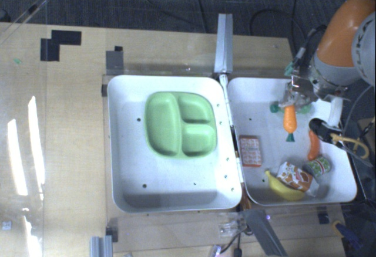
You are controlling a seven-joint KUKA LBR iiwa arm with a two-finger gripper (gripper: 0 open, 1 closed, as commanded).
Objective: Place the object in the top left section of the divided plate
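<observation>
Nearest the lens: banana point(282, 186) and pouch point(294, 175) in the right bin point(252, 132). Higher up, gripper point(292, 104) pinching a carrot point(289, 121), hanging clear. Best lifted higher, carried left over the wall, lowered into green divided plate point(179, 124), top left section.

Right bin point(258, 191): banana point(281, 188), can point(319, 165), small card point(250, 151)

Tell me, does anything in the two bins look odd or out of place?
Nothing stands out. The green divided plate lies flat in the left bin; a carrot, a banana and small packages lie loose in the right bin.
</observation>
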